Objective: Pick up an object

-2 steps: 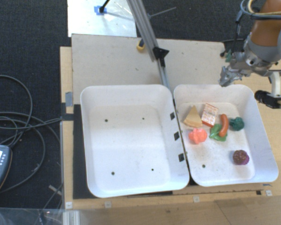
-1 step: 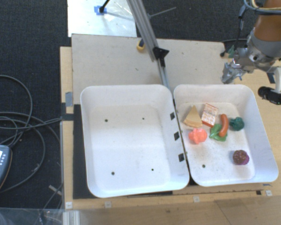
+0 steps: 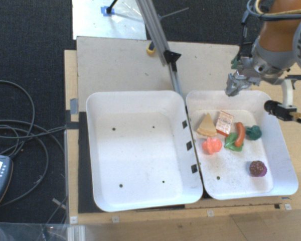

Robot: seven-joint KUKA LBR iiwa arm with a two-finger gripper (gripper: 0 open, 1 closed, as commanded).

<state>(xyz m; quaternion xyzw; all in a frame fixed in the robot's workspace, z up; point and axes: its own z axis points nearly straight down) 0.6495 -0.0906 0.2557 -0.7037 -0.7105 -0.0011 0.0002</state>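
Taking the right bin (image 3: 278, 149) as the landmark, the nearest thing to the camera is a dark purple, bumpy ball (image 3: 258, 168), lying alone toward the bin's near right corner. It looks the easiest target, though its round shape could let it roll out from under closing fingers.

Farther in, around the bin's middle, the other toys crowd together. An orange-pink lumpy piece (image 3: 211, 145) lies just beside a yellow wedge (image 3: 207, 126). A small red-and-white box (image 3: 224, 123) lies by the wedge, and a red sausage (image 3: 240, 133) rests against a green leafy piece (image 3: 233, 143). A dark green clump (image 3: 253, 132) sits close to the sausage. The likely trouble is here: a descent into this cluster may catch two toys at once, or push one aside and close on nothing. The wedge's sloped faces may also slip.

At the bin's far edge, the gripper (image 3: 234, 88) hangs over the rim, above and behind the toys. Nothing is seen between its fingers, and how far apart they stand cannot be told. From this spot a straight drop would meet the rim or bare floor, not a toy.
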